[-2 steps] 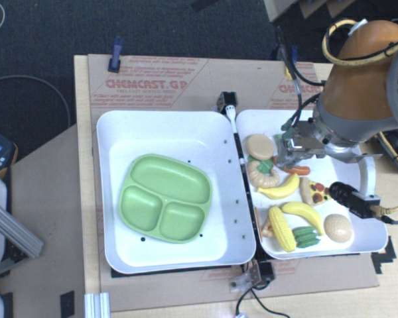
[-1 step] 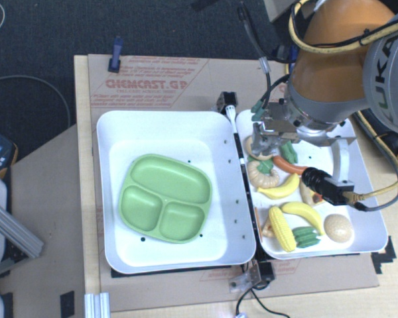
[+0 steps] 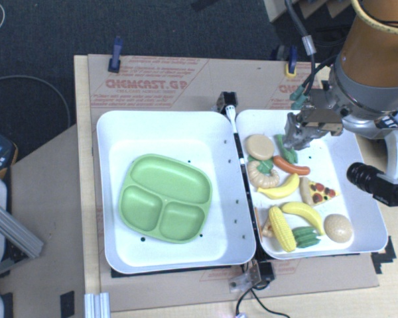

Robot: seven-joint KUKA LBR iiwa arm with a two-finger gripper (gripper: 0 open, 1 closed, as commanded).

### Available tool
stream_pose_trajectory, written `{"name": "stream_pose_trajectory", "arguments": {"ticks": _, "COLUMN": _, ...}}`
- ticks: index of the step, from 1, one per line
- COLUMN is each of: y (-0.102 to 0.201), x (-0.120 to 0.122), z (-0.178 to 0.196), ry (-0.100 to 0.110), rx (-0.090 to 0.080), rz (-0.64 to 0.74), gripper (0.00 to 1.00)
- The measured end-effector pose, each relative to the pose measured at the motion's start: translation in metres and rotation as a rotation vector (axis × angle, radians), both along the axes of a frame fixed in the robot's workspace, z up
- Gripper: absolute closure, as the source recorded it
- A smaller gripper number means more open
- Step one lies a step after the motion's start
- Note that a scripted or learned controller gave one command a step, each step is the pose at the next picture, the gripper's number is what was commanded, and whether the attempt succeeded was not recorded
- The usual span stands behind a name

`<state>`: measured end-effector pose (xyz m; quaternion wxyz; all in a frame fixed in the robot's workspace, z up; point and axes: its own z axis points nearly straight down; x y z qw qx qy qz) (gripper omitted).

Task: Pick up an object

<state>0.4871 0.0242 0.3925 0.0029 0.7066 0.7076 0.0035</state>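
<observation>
Right bin (image 3: 365, 197), stock: toy foods, namely a round bun (image 3: 259, 146), a hot dog (image 3: 291, 166), two bananas (image 3: 283, 189), a corn cob (image 3: 282, 228), a pizza slice (image 3: 316, 193), a green bean pod (image 3: 305, 236) and a tan ball (image 3: 338, 227). Left bin (image 3: 113, 177): one green divided plate (image 3: 164, 197). Gripper (image 3: 296, 141): low over the far end of the right bin, just beside the hot dog and a small green piece; jaw state cannot be told, and nothing is seen held. Status, as judged: approach made, grasp and lift outstanding; every object lies in its bin.

Toy foods (image 3: 288, 201) heaped in right bin (image 3: 365, 177): bananas, corn, hot dog, pizza.
</observation>
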Motion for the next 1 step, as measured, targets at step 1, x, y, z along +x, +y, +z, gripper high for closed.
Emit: {"name": "stream_pose_trajectory", "arguments": {"ticks": 1, "y": 0.0634, "x": -0.0077, "z": 0.0652, "ry": 0.0, "rx": 0.002, "rz": 0.007, "gripper": 1.0}}
